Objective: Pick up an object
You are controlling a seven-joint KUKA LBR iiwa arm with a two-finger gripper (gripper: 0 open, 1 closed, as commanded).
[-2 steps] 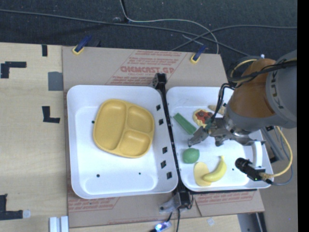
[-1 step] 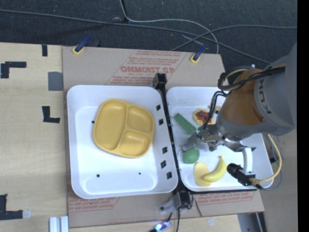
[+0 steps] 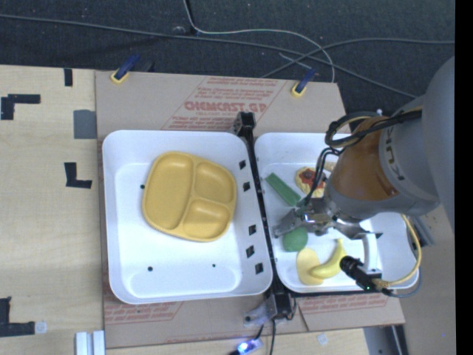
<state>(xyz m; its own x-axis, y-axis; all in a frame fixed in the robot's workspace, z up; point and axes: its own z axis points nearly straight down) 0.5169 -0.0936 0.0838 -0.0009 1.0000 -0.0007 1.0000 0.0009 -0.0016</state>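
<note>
While the tool (image 3: 293, 224) hangs low in the right bin (image 3: 384, 143), its grip unreadable from here, the green object (image 3: 295, 239) lies just beneath, beside the banana (image 3: 325, 265).

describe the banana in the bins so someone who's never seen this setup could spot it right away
Of the two white bins, take the right bin, the one the arm reaches into. Look along its near edge, just below the gripper. The banana is the curved yellow piece there, right of a pale yellow lump; the round green object above it and the flat green strip farther back differ in colour.
</note>
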